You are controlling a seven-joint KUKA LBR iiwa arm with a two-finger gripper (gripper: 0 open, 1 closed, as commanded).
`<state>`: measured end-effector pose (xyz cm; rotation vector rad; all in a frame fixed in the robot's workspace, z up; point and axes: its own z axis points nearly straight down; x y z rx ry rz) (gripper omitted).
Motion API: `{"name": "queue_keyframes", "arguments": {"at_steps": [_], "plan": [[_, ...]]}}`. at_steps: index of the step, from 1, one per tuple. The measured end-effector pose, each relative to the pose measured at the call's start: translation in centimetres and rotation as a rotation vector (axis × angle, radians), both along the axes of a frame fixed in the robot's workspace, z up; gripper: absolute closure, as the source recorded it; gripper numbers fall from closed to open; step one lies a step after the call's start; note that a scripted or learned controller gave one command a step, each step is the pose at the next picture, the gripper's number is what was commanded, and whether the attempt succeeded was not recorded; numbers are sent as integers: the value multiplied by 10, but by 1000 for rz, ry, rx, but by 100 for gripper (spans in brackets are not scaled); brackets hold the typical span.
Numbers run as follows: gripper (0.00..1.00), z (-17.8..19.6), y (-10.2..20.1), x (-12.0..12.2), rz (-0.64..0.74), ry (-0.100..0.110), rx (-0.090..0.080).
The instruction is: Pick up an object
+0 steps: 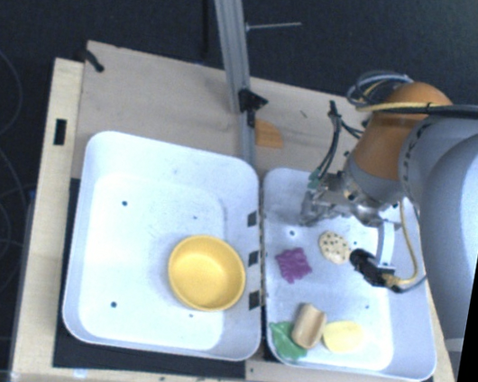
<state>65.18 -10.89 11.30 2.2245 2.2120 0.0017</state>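
Observation:
My gripper (310,211) hangs over the upper left part of the right bin (403,352), pointing down, with nothing visible between its fingers. Just to its right lies a tan speckled cookie-like piece (334,246). A purple lumpy object (293,264) lies below the gripper. Near the bin's front edge sit a tan cylinder (308,325), a yellow oval object (342,336) and a green piece (283,341) partly tucked under the cylinder. A yellow bowl (205,272) stands in the left bin (117,210).
The grey arm with its orange band (396,131) covers the right bin's upper right corner. A metal pole (233,43) slants up from between the bins. A small orange block (267,135) lies on the bench behind them. A black cable connector (370,267) hangs over the right bin.

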Motion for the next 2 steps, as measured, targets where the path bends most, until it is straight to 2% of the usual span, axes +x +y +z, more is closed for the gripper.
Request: {"name": "queue_keyframes", "arguments": {"at_steps": [1, 2], "plan": [[100, 44, -1, 4, 4, -2, 2], [100, 109, -5, 6, 6, -4, 1]]}}
